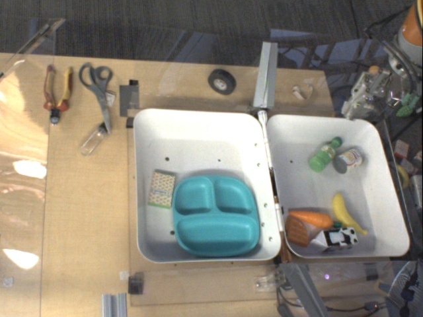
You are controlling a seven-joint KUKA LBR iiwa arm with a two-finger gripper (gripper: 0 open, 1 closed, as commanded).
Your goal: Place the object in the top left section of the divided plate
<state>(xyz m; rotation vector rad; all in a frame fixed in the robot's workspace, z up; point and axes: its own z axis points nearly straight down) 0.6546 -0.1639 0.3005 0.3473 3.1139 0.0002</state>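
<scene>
Bench bins (198, 121): divided plate (215, 215); banana (345, 213).

Bench top (79, 230) looks like pale wood, smooth, and it's glaring hard under the lights. Both bins (198, 127) look like white plastic with a soft sheen. The divided plate (215, 215), well off to the claw's (370, 88) lower left, is teal plastic, smooth and semi-matt. Scissors (100, 91) have bare metal blades and dark handles. The green bottle (325, 154) below the claw looks like shiny plastic, and the banana (345, 211) looks glossy too.
</scene>
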